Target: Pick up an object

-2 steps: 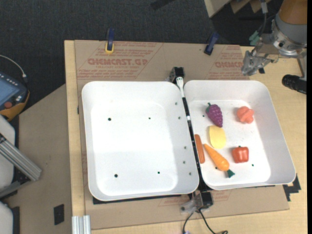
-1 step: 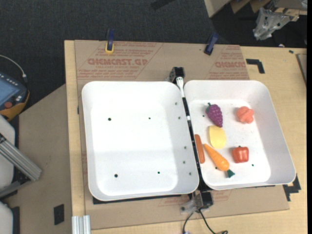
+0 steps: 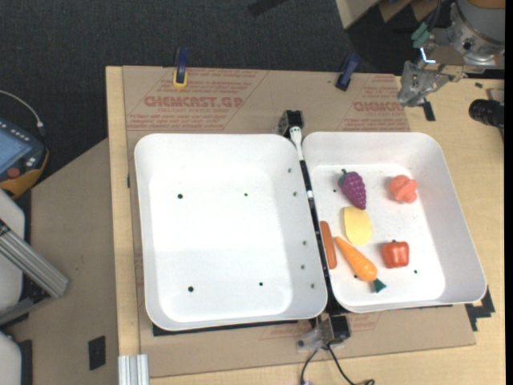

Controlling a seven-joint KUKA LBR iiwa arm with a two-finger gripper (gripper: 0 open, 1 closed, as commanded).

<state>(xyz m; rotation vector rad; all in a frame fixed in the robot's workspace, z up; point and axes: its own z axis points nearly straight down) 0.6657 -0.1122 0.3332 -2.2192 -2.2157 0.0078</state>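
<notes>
1. Up beyond the far rim of the right bin (image 3: 449, 207), the gripper (image 3: 418, 83) hangs above the bench; the arm is cut off by the frame, and whether its jaws are open or closed cannot be told.
2. Inside the right bin lie purple grapes (image 3: 353, 188), a yellow piece (image 3: 357, 224), a carrot (image 3: 357, 261), a sausage (image 3: 329, 244) along its left wall, a red pepper (image 3: 396, 253) and an orange-red item (image 3: 403, 188), too blurred to name.
3. Just left of the right bin, the left bin (image 3: 224, 227) offers open floor.

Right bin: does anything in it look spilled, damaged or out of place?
Nothing stands out. The right bin holds purple grapes, a yellow piece, a carrot, a thin orange stick by the inner wall and two red-orange pieces, all inside the rim. The tool is above the far corner.
</notes>
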